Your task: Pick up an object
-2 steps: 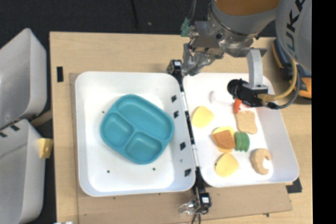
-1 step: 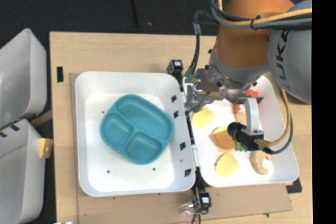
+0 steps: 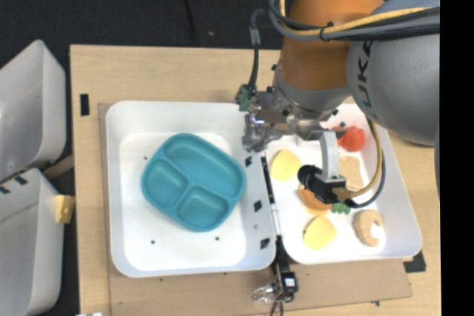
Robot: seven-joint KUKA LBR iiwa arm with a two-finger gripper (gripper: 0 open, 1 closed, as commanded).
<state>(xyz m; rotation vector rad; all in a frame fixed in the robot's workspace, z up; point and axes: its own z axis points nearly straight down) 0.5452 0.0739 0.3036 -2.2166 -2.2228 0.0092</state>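
Gripper hangs at the right bin's inner wall, yellow disc just beside it, likely the target; can't tell if it's open.

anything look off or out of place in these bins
Nothing looks spilled or damaged. One slight oddity: the blue divided plate sits skewed, its edges at an angle to the walls of the left bin. The yellow pieces and the red piece lie inside the right bin.
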